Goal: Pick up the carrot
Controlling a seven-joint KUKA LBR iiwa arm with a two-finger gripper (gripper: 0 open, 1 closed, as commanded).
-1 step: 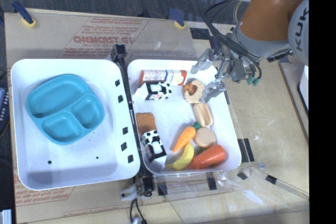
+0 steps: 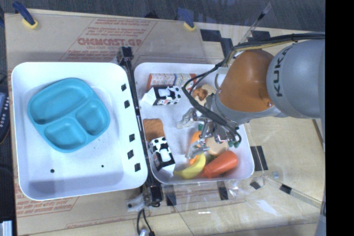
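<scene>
On a cardboard-covered bench [image 2: 83,36] we count two white bins: the left bin [image 2: 22,119] with one blue divided plate [image 2: 67,113], and the right bin [image 2: 246,166]. One carrot [image 2: 222,163] lies near its front right corner, long axis sloping up rightward, beside one banana [image 2: 191,168]. We cannot tell how the gripper [image 2: 206,134] stands.

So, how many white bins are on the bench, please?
2. The left bin holds a blue divided plate. The right bin holds the food items, with the carrot near its front edge; the arm hides part of it.
</scene>
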